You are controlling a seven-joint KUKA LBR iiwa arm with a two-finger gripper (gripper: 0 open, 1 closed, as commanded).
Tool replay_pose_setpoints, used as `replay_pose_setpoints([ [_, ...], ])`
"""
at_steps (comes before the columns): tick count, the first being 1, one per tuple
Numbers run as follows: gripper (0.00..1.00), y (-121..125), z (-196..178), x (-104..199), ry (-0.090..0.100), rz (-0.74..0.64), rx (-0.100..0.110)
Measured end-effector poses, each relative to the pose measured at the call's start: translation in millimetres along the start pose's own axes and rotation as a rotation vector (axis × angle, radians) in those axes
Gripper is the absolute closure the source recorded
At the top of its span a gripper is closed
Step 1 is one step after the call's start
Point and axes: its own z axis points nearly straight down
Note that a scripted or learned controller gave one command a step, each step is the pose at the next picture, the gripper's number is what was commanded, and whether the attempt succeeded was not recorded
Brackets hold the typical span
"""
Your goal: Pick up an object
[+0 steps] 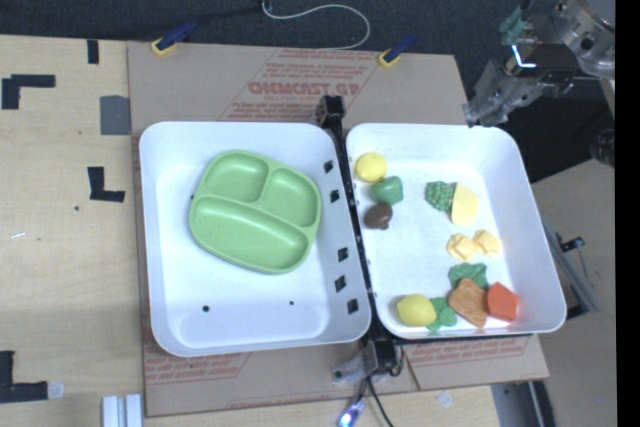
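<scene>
The right bin (pixel 520 177) holds several toy foods: a yellow ball (pixel 370 166), a green piece (pixel 388 189), a brown piece (pixel 377 214), a green-and-yellow wedge (pixel 452 200), pale yellow lumps (pixel 472 244), a lemon (pixel 416 310), an orange piece (pixel 468 301) and a red block (pixel 502 302). My gripper (pixel 488 106) hangs above the bin's far right corner, outside its rim, with nothing seen between its fingers.
The left bin (pixel 165 245) holds a green divided plate (pixel 255 210). Black clips run down the seam between the bins (pixel 345 235). Both bins rest on a cardboard sheet (pixel 290 80) with yellow and blue clamps at its far edge. A white cable (pixel 300 10) lies behind.
</scene>
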Motion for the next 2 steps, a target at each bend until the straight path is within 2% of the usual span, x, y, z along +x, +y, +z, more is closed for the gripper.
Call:
replay_pose_setpoints([
  [1,1.00,-27,87,11,-0.001,0.009,0.027],
  [2,1.00,-25,57,79,0.001,0.002,0.015],
])
